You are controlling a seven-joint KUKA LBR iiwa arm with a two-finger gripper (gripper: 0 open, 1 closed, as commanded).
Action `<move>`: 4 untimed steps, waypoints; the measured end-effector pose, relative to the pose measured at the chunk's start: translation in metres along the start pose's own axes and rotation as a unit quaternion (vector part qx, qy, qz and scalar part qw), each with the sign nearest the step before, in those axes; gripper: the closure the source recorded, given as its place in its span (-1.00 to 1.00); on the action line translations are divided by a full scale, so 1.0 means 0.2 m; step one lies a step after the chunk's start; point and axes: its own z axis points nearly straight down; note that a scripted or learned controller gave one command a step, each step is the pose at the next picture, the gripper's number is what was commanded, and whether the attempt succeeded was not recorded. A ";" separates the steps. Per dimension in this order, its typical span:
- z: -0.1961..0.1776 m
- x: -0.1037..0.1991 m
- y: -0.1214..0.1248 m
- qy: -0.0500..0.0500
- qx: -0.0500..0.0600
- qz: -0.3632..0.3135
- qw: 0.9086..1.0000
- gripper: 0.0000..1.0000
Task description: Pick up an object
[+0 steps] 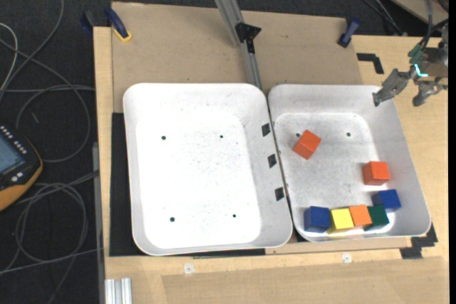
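Hovering over the right bin's [399, 126] far right corner, the gripper [406, 90] had its fingers spread wide, holding nothing. One orange block [307, 144] sat tilted near the bin's far middle, another [375, 172] by the right wall. Along the near edge ran blue [318, 217], yellow [342, 218], orange [360, 215], green [377, 216] and blue [387, 199] blocks.

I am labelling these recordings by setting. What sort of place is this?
Probably a robotics lab or test cell. A wooden bench bears two white bins, the right one holding coloured blocks; a gripper reaches in, and loose cables lie on dark carpet.
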 end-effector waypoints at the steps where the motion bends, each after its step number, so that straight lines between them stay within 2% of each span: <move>1: -0.01 0.00 0.00 -0.001 -0.002 -0.001 1.000 -1.00; 3: 0.58 -0.06 -0.03 0.000 0.001 0.000 1.000 -1.00; 4: 0.88 -0.03 -0.06 0.001 0.001 0.000 1.000 -1.00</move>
